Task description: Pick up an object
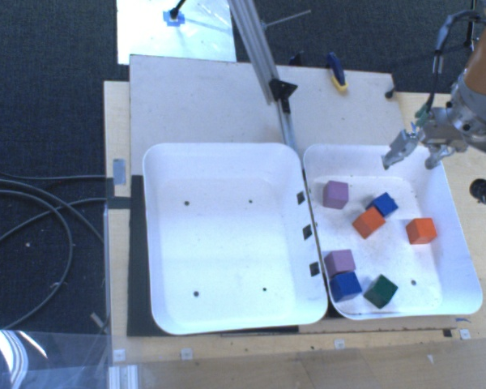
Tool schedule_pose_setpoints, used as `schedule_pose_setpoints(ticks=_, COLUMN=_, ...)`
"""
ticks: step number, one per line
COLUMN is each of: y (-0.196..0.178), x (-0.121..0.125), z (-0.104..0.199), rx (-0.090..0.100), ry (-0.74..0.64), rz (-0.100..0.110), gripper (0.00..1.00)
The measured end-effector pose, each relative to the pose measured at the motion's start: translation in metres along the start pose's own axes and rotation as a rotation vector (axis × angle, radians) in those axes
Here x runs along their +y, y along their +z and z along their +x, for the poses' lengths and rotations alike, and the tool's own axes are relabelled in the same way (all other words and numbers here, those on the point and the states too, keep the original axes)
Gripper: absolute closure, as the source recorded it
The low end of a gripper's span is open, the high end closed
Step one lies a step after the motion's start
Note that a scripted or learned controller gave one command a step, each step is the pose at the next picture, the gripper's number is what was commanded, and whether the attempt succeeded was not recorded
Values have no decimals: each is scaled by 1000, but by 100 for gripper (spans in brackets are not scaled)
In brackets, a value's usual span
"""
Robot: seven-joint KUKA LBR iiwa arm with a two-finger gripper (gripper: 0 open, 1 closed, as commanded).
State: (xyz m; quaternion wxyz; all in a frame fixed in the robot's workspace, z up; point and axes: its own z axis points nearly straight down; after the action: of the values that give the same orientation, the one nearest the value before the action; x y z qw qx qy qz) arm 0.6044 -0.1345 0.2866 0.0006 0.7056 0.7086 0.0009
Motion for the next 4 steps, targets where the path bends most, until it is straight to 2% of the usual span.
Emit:
schedule_pose_setpoints(ticks=1, y=0, x=0, z=0, rx=0, ry=0, rz=0, gripper=0)
schedule_pose_setpoints(ticks=2, y=-77, x=-14, z=-12, rx=-3, ry=2, rz=-9, gripper=0)
schedule_pose_setpoints(ticks=4, y=-72, x=-14, z=-12, rx=-2, ry=1, rz=-1, gripper=0)
